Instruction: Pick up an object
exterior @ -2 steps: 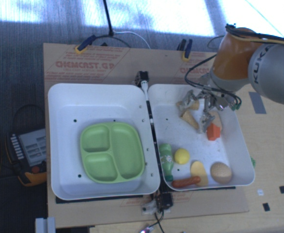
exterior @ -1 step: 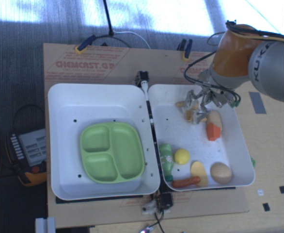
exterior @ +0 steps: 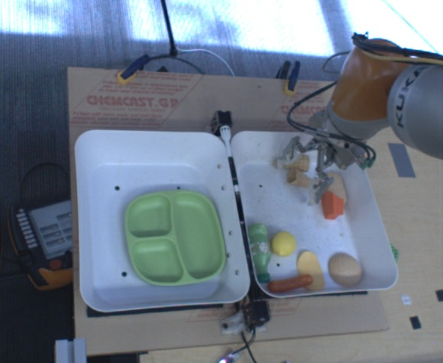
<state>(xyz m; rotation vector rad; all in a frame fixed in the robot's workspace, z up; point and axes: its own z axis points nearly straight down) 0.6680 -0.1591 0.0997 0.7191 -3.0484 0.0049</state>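
My gripper (exterior: pixel 305 174) hangs over the back of the right bin (exterior: pixel 373 225), under the grey arm with its orange band (exterior: pixel 365 82). Its fingers stand spread apart and open, one finger (exterior: pixel 291 154) to the left and one (exterior: pixel 318 189) to the front right. Tan food pieces (exterior: pixel 302 170) lie on the bin floor in the gap between them; whether the fingers touch them I cannot tell. An orange wedge (exterior: pixel 332 206) lies just to the right of the front finger.
Near the right bin's front lie a green bottle (exterior: pixel 258 249), a yellow ball (exterior: pixel 283 243), a red sausage (exterior: pixel 289 283), a yellow piece (exterior: pixel 310 268) and a tan egg shape (exterior: pixel 345 269). The left bin (exterior: pixel 100 172) holds a green divided plate (exterior: pixel 176 237).
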